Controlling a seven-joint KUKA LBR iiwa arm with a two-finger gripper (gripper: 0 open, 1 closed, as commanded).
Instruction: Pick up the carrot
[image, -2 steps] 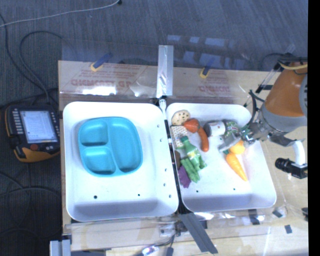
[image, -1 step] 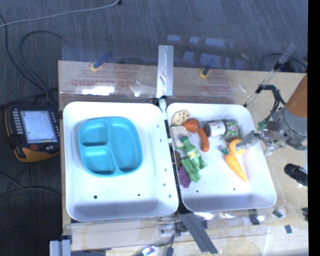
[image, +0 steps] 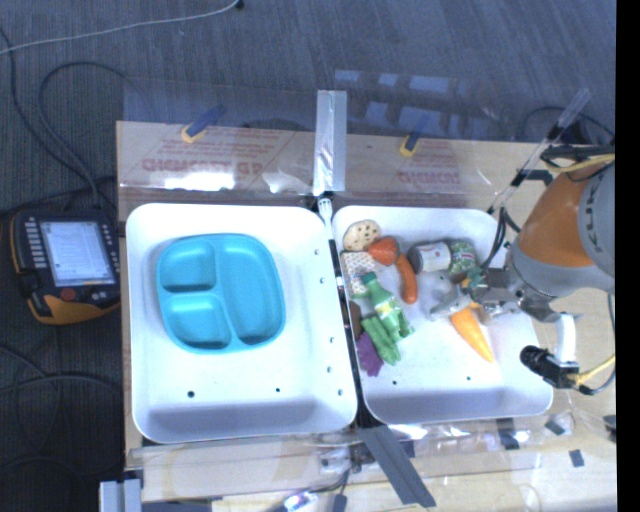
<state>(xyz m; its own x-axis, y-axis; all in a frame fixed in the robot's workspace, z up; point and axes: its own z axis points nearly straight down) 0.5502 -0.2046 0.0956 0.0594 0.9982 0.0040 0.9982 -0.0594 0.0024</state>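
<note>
The tool (image: 478, 300) sits at the thick end of the carrot (image: 473, 333) near the right bin's (image: 450, 405) right edge, apparently for grasping, though its grip cannot be told.

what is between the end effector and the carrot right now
Nothing visible. The end effector sits right at the wide top end of the carrot in the right bin; the other toys lie further left, clear of it.

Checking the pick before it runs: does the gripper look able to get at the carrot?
Probably yes. The gripper is right at the carrot's wide end in the right bin, and the carrot lies apart from the other toys, with nothing on top.
</note>
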